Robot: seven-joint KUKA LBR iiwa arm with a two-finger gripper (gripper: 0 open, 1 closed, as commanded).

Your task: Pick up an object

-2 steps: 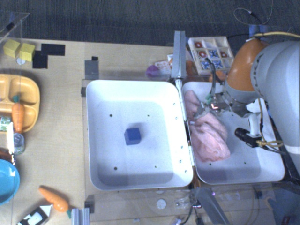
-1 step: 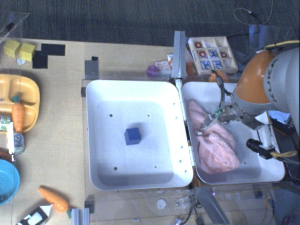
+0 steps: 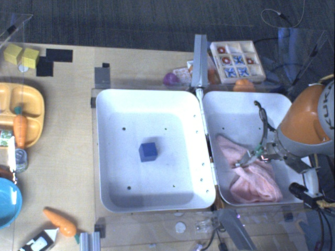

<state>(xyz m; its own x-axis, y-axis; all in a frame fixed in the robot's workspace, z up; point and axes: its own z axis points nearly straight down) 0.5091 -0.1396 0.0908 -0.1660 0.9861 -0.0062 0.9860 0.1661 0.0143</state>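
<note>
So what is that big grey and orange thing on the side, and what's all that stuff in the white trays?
That is a robot arm. The camera hangs above the bench and looks down at a slant, and the arm reaches in from the picture's right. At its tip is a gripper with two fingers, like a pincher. Its job is to pick something up. Two shallow white bins sit side by side. The left bin has a small blue cube in it. The right bin has a crumpled pink cloth, and the gripper is down right at that cloth. I cannot tell whether it has pinched the cloth. On the bench beside the bins lies a toy carrot.
</note>
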